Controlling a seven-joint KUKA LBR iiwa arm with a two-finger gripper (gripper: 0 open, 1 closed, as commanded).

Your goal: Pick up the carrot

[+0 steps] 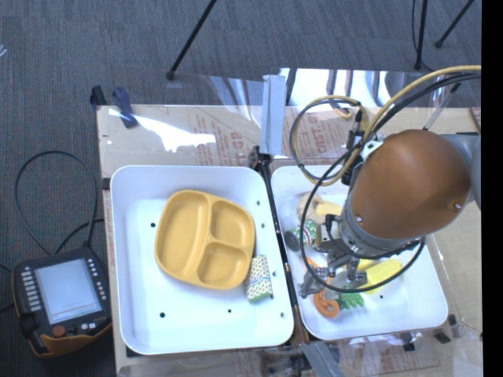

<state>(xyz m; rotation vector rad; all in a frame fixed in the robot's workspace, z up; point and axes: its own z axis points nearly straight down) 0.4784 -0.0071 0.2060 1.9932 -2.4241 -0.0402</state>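
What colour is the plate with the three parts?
The plate is yellow, seen in the camera view, in the left bin.

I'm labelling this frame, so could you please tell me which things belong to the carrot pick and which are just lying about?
Job:
carrot
pincer
right bin

Lying about:
yellow plate
patterned packet
left bin
yellow toy

The arm [409, 183] reaches in from the right, wrist pointing down, claw [324, 277] low
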